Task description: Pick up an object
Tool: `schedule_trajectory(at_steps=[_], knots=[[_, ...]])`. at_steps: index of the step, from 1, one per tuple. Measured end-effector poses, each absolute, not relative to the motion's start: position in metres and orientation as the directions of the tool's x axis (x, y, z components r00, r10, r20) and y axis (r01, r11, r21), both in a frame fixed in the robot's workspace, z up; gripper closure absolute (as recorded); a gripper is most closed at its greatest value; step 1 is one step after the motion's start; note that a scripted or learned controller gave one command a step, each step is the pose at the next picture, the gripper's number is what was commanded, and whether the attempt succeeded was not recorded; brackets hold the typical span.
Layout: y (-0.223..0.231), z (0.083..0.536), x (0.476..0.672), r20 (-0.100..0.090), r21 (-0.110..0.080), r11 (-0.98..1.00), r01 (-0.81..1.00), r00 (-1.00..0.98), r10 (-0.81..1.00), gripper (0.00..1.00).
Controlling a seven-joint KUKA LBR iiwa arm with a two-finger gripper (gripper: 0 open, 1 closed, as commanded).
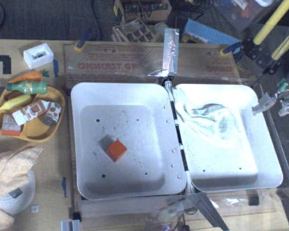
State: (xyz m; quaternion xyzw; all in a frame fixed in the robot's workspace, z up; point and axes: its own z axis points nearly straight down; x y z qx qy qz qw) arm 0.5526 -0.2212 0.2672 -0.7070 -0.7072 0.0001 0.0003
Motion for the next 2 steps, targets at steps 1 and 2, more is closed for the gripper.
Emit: schedule_trajectory(at_steps=[1, 2], knots=[[-0.178, 0.158, 0.598, 0.0, -0.001, 0.174, 0.985, -0.174, 0.985, 0.0], [-0.169, 0.09, 0.646, -0.007, 0.012, 0.205, 0.979, -0.205, 0.979, 0.0]])
